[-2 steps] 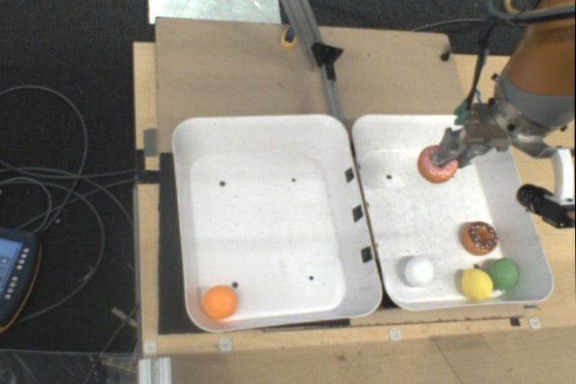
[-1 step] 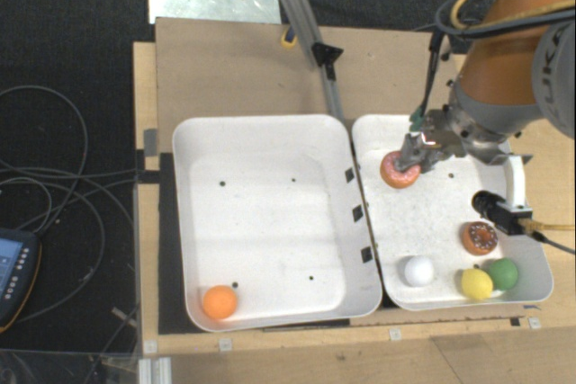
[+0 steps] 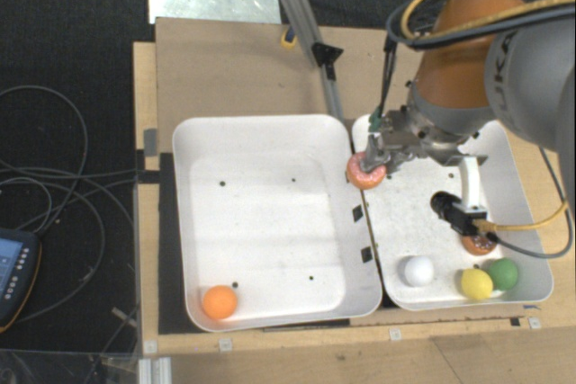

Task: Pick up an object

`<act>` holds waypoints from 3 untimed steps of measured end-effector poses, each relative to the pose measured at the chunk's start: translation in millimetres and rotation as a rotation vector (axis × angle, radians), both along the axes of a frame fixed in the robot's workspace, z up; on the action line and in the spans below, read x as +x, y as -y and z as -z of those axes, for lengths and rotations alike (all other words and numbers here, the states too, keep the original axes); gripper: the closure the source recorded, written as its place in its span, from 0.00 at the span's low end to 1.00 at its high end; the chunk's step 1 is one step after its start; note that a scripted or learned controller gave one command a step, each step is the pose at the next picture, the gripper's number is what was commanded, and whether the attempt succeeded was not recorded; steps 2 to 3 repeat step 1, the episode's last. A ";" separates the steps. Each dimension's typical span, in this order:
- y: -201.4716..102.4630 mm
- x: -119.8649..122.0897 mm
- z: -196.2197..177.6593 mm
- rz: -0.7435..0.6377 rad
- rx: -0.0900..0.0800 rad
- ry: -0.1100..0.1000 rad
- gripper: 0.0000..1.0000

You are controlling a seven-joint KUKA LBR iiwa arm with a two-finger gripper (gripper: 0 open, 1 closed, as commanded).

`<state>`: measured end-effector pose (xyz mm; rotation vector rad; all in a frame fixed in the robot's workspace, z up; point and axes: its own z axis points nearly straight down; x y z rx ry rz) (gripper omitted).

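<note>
So the gripper (image 3: 378, 159) is up at the far left corner of the right bin (image 3: 522, 184), and there's a pink frosted donut (image 3: 366, 173) right at its fingertips. Looks like the fingers are pinched on the donut's upper edge, with the donut hanging just below and to the left of them, right by the wall between the two bins. Can't tell if it's lifted off the floor or touching it.

Rest of the right bin: a white ball (image 3: 417, 271) near the front, a yellow ball (image 3: 476, 283) to its right, and a green ball (image 3: 503, 273) touching the yellow one from behind. Just behind those there's a small brownish thing (image 3: 478, 242), partly hidden by a black piece of the arm's gear, so no idea what it is.

The left bin (image 3: 193, 193) has just one orange ball (image 3: 219, 302), down in the front left corner, well apart from the gripper.
</note>
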<state>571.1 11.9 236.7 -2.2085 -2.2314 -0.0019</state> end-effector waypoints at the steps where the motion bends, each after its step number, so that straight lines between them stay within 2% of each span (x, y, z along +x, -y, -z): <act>1: -47.6 1.1 10.5 0.000 0.000 0.000 1.00; 3: -47.6 1.1 10.5 0.000 0.000 0.000 1.00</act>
